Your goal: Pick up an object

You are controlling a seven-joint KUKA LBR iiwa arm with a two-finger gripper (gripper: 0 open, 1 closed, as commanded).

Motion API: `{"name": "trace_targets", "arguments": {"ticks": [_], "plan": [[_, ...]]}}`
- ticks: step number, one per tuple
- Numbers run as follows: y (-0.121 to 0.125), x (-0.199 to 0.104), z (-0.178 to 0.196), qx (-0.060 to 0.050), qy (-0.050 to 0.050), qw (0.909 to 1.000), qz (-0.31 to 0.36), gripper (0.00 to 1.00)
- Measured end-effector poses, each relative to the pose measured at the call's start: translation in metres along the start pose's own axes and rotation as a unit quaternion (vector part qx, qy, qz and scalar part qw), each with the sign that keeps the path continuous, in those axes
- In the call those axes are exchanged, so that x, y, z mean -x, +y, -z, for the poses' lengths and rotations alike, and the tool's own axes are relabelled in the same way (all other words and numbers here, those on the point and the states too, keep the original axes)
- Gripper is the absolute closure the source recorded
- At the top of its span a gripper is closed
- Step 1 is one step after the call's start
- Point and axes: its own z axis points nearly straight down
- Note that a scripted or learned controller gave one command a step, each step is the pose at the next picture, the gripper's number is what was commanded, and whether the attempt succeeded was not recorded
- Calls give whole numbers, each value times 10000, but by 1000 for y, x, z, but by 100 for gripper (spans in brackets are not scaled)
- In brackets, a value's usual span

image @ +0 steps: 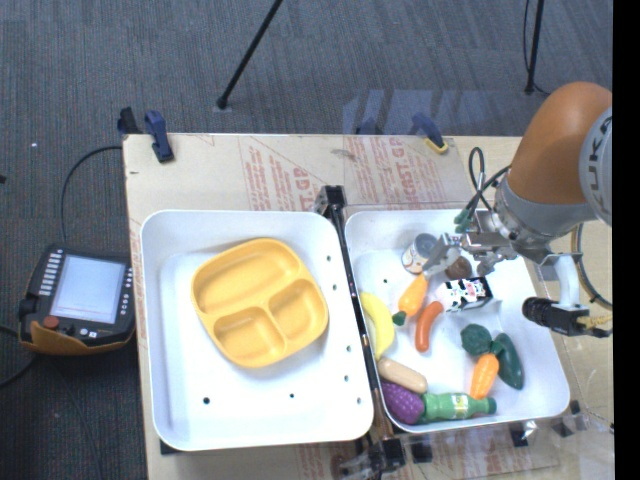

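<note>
My gripper (456, 252) hangs over the upper middle of the right bin (545, 393), reaching in from the right. Just left of it lies a small grey and brown can (419, 255). Right below it sits a black-and-white cow-patterned box (467, 293), with a small brown item (459, 267) between them. An orange carrot (412, 295) and a red sausage-shaped toy (428, 325) lie lower left of the gripper. Nothing is visibly held.
Lower in the right bin lie a banana (377, 323), a beige hot dog (402, 374), a purple fruit (402, 402), a green bottle (456, 406), dark green vegetables (492, 348) and a second carrot (483, 375). The left bin (160, 368) bears a yellow divided plate (259, 301).
</note>
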Motion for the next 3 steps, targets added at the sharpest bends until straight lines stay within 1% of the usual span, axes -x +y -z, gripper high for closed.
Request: {"name": "trace_targets", "arguments": {"ticks": [1,2,3], "plan": [[-17,-11,-89,125,-35,9986,-506,0],[-40,-23,-112,-14,7,9919,-1268,0],[-41,-23,-103,-30,19,9916,-1295,100]]}}
